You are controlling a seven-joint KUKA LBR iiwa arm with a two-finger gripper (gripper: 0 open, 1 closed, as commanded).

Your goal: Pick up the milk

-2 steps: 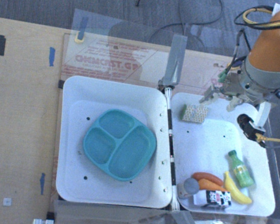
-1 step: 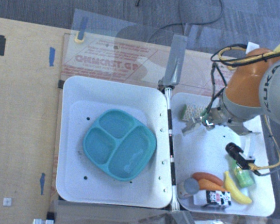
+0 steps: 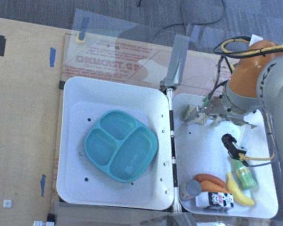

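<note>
The milk [image 3: 216,200] is a small white carton with black patches, lying on its side at the front edge of the right bin [image 3: 199,150]. My gripper [image 3: 195,114] hangs over the far left corner of that bin, well behind the carton and apart from it. Between the gripper and the carton lies bare bin floor.
Around the milk lie an orange carrot [image 3: 211,183], a yellow banana [image 3: 239,193], a green bottle [image 3: 246,177] and a grey round can [image 3: 192,187]. The left bin [image 3: 80,100] holds a teal divided plate [image 3: 121,145]. The arm's grey body covers the right bin's far right corner.
</note>
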